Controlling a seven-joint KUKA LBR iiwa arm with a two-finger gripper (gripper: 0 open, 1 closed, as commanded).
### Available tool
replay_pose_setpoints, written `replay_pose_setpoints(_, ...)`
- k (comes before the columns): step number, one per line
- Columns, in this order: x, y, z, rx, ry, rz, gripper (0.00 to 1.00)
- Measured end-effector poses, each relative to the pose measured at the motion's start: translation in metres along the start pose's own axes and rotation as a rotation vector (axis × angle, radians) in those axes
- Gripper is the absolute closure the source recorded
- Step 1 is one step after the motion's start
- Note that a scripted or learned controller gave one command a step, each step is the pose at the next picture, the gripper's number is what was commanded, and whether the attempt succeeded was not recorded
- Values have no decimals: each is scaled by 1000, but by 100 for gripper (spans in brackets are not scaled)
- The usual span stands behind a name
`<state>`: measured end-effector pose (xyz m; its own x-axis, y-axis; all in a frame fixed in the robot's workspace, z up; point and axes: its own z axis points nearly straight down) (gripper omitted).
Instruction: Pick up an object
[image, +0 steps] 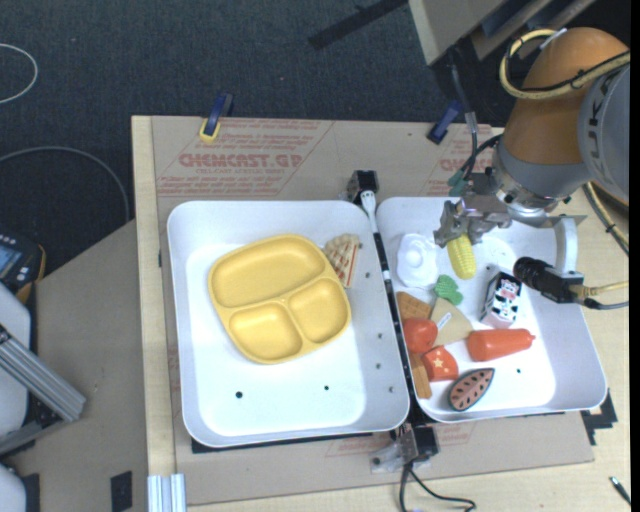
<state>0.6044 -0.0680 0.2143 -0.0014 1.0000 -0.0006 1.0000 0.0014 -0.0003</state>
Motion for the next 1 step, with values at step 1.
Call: replay_pose_setpoints(1,-7,8,-16,-4,0,1,100)
